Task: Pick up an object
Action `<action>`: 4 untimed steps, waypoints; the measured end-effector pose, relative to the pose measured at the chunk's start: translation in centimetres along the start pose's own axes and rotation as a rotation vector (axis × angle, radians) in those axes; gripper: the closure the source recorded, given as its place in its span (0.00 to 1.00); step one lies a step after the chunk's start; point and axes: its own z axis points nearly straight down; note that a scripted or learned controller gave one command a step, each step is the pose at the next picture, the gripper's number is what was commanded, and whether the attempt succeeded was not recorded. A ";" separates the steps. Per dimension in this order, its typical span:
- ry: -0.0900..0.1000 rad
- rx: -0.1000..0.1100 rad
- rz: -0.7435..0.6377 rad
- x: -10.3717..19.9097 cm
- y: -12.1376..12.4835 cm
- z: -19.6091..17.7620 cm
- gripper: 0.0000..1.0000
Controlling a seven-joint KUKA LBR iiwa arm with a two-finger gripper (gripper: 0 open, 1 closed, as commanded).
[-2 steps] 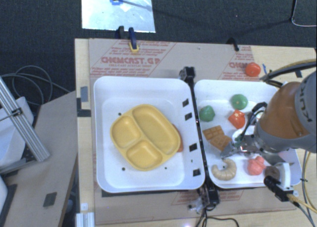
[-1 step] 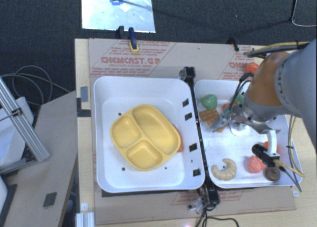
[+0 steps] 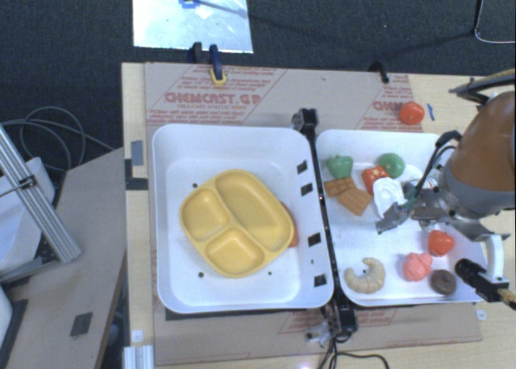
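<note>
The croissant [image 3: 365, 275] lies closest to the camera, near the front wall of the right bin [image 3: 347, 246], with a pink toy [image 3: 417, 267] and a brown doughnut [image 3: 443, 281] alongside. Toy foods are scattered loosely here, presumably so any one can serve as the pick. The gripper [image 3: 393, 218] hangs low just beside a white object [image 3: 388, 193]; I cannot tell whether it is open or closed. The yellow divided plate [image 3: 234, 222] sits in the left bin [image 3: 173, 279].
</note>
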 end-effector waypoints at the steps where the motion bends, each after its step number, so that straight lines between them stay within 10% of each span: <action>1: 0.002 0.004 -0.003 0.2 0.1 0.5 0.00; 3: 0.002 0.004 -0.003 0.2 0.1 0.5 0.00; 4: -0.002 -0.016 -0.008 0.1 -0.7 -19.7 0.00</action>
